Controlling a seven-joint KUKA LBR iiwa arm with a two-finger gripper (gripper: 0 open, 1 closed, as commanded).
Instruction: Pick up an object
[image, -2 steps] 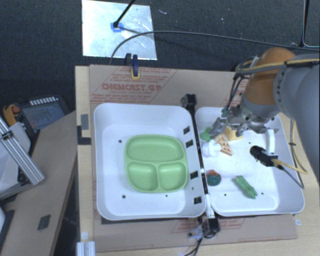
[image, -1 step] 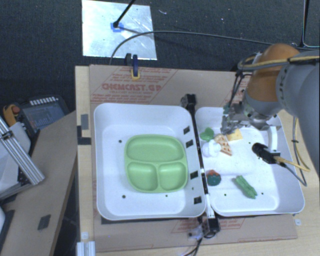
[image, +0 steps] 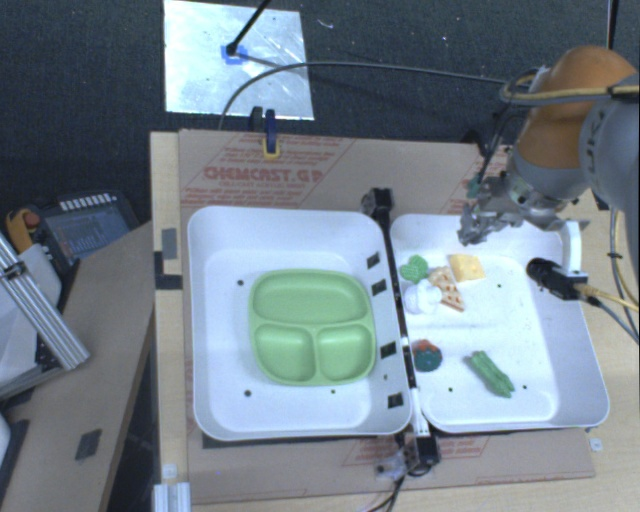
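Note:
The right bin (image: 560, 390) holds several small toy foods. A yellow cheese wedge (image: 466, 267) lies near its back. Beside it are an orange slice-shaped piece (image: 447, 288), a green leafy piece (image: 414, 268) and a white piece (image: 423, 298). Nearer the front lie a round red and teal piece (image: 427, 355) and a long green vegetable (image: 492, 372). My gripper (image: 474, 231) hangs just above the back of the right bin, a little behind the cheese wedge, with nothing seen between its fingers.
The left bin (image: 215, 250) holds a green three-compartment plate (image: 309, 326). A black divider with clips (image: 390, 300) runs between the bins. A pendant device (image: 85, 230) sits off the bench at left.

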